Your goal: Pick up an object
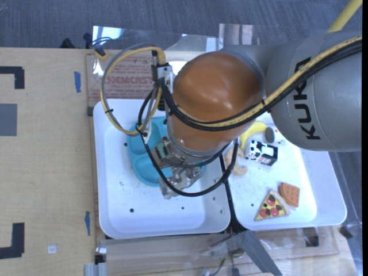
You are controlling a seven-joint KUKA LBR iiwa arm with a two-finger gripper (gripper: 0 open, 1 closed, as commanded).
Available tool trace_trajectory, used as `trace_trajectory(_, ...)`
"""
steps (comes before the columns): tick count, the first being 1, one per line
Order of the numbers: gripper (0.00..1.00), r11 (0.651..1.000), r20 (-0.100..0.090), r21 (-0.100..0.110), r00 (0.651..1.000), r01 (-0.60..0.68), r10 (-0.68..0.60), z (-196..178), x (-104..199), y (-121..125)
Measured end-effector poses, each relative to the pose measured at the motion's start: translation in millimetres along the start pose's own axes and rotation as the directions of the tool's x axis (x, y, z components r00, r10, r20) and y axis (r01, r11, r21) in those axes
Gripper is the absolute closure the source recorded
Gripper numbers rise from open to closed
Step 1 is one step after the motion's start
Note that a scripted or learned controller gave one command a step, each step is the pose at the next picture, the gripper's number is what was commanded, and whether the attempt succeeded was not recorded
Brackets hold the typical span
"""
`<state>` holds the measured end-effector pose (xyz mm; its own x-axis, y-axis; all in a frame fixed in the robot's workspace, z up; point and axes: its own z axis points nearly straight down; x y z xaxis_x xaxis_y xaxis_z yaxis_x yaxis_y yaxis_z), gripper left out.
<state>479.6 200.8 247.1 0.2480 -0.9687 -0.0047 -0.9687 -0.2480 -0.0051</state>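
Arm (322, 91) bears "KUKA" lettering. Gripper (175, 180) sits over blue object (141, 154), long axis toward left bin's (115, 211) far edge; grip state indeterminable.

Pale wooden bench (46, 171) marked with black corner brackets and blue tape strips, bearing two shallow white plastic bins side by side: left bin (115, 211) and right bin (328, 200), their inner rims touching near the front edge.

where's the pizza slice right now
The pizza slice lies near the front edge of the right bin, just left of and below the waffle.
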Motion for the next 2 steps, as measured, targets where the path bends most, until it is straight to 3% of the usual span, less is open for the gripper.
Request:
trace_trajectory(1, 1.0, 0.884, -0.004, -0.002, 0.884, -0.467, 0.467, 16, -25, -6)
trace_trajectory(2, 1.0, 0.885, 0.004, 0.003, 0.885, -0.466, 0.466, 4, -28, -7)
